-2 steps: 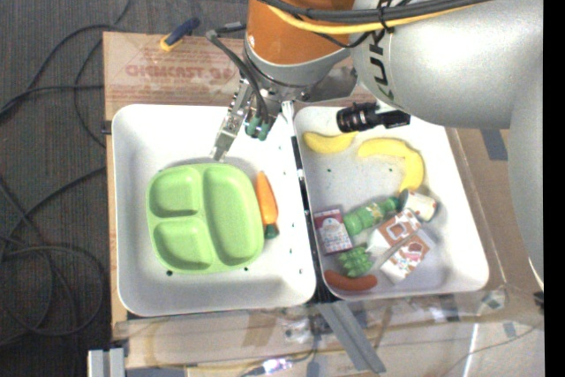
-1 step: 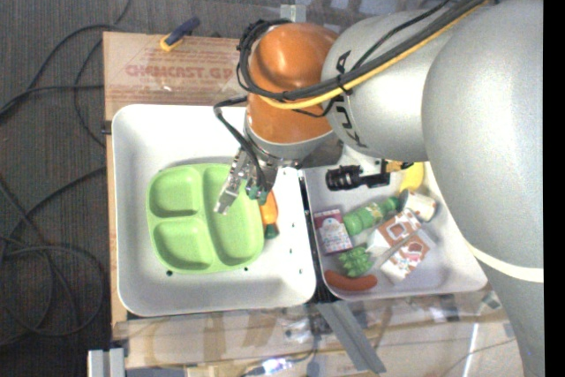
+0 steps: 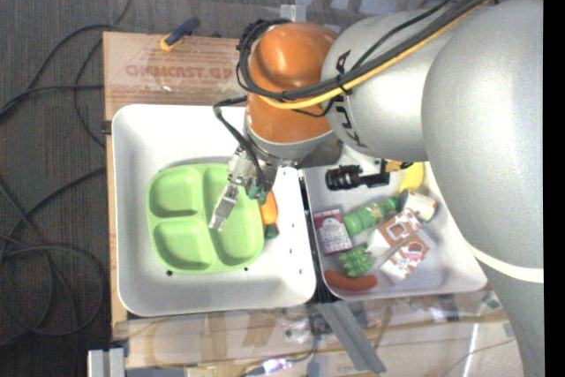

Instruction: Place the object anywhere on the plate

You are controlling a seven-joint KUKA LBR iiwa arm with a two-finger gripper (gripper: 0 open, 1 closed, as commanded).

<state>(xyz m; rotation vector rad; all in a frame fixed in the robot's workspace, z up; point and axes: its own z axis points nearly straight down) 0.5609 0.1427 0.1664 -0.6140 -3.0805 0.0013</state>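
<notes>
End effector (image 3: 231,199) over plate (image 3: 181,221), carrot (image 3: 268,209) beside it; grip state unclear. Placement step; next: confirm object on plate.

Arm (image 3: 459,119): bulk runs off the right and bottom edges; covers the far part of the right bin (image 3: 459,274) and the seam between the bins.
Orange object (image 3: 270,209): largely masked by the gripper (image 3: 237,194); kind not discernible, nor whether it is gripped.
Plate (image 3: 181,221): right rim partly behind the gripper.
Right bin contents: yellow item (image 3: 411,178) mostly under the arm; small packets' (image 3: 399,243) print too small to read.
Surface (image 3: 159,71): lettering blurred.
</notes>
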